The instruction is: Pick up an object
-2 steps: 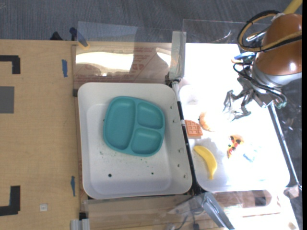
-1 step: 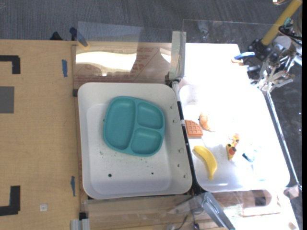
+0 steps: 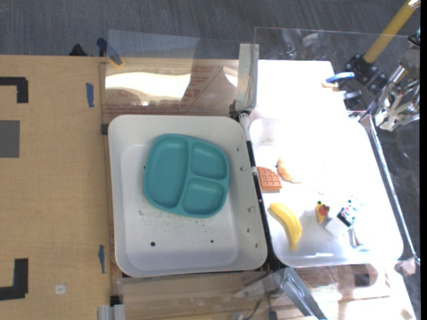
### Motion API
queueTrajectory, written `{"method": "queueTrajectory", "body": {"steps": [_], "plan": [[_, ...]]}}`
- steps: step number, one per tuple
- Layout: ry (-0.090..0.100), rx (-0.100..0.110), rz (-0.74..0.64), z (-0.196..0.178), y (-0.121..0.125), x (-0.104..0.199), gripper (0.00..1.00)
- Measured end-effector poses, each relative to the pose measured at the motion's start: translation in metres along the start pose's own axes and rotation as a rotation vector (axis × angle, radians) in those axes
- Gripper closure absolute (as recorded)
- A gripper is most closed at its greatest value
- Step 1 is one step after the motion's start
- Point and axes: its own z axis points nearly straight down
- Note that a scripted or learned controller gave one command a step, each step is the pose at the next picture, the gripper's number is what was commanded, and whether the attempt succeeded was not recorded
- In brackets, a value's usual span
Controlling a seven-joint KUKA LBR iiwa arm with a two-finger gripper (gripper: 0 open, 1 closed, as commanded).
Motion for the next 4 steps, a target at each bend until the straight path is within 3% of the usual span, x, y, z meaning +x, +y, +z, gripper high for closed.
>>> {"method": "queueTrajectory", "body": {"steps": [1, 4], "plan": [[-0.001, 0.003, 0.149, -0.048, 0.01, 0.013, 1.0], [0.0, 0.004, 1.141, -0.169, 0.039, 0.046, 1.0]]}}
